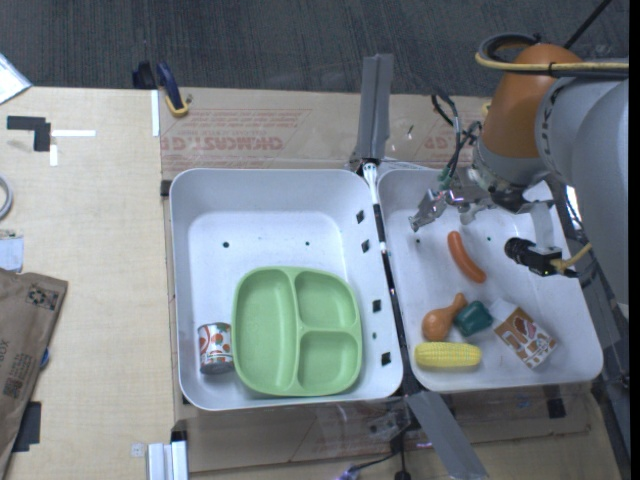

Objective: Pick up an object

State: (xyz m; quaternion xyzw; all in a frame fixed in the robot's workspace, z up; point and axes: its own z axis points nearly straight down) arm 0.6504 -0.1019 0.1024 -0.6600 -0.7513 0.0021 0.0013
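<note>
The right bin (pixel 560 373) holds an orange sausage (pixel 465 256), an orange pear-shaped toy (pixel 441 319), a teal block (pixel 473 317), a yellow corn cob (pixel 447 355) and a brown snack packet (pixel 524 337). My gripper (pixel 432 212) hangs over the back left part of that bin, just up and left of the sausage, with nothing seen between its fingers. The fingers look slightly parted. The left bin (pixel 200 198) carries a green divided plate (pixel 298 330) and a small can (pixel 214 349).
A grey post (pixel 375 108) rises behind the seam between the bins. Black cables (pixel 455 133) loop by the wrist. Cardboard and a paper bag (pixel 25 338) lie on the bench at left. The arm's bulk covers the right bin's far right side.
</note>
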